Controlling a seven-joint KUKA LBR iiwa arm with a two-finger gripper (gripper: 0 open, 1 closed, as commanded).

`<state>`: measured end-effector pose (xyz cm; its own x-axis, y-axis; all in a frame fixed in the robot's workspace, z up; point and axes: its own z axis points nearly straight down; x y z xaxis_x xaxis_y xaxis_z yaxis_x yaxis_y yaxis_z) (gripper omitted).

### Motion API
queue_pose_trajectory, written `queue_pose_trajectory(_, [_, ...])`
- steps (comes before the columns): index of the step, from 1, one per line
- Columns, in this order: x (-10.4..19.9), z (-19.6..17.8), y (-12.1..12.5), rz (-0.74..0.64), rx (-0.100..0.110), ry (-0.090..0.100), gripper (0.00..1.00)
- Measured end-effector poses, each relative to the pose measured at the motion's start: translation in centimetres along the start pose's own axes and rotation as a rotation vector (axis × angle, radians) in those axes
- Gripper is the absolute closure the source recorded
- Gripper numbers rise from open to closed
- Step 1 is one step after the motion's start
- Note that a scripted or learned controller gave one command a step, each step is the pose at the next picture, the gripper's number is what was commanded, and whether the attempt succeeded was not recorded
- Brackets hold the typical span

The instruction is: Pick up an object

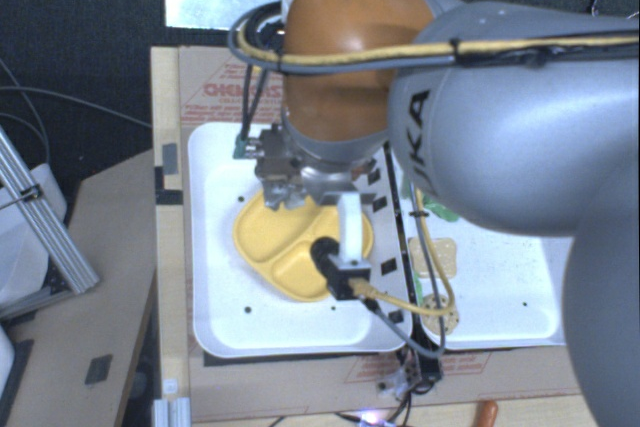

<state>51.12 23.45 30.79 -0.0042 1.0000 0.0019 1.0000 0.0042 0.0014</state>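
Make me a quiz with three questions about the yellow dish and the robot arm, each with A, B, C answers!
1. Where is the yellow dish?
A. In the left bin
B. On the bare bench
C. On top of the arm

2. What colour is the band above the arm's wrist?
A. Blue
B. Orange
C. Pink

3. How does the dish lie?
A. Stood on its edge
B. Flat on the bin floor, partly hidden by the arm
C. Hanging high in the air

Answers: 1 A, white bin floor shows round the dish. 2 B, the rounded band is plainly orange. 3 B, its divided hollows face up and the arm's wrist covers its upper part.
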Motion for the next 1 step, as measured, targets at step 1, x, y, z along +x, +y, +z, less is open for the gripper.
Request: queue_pose_trajectory(1, [-0.01,-1.07,0.08,-0.001,-0.001,0.001,1.0])
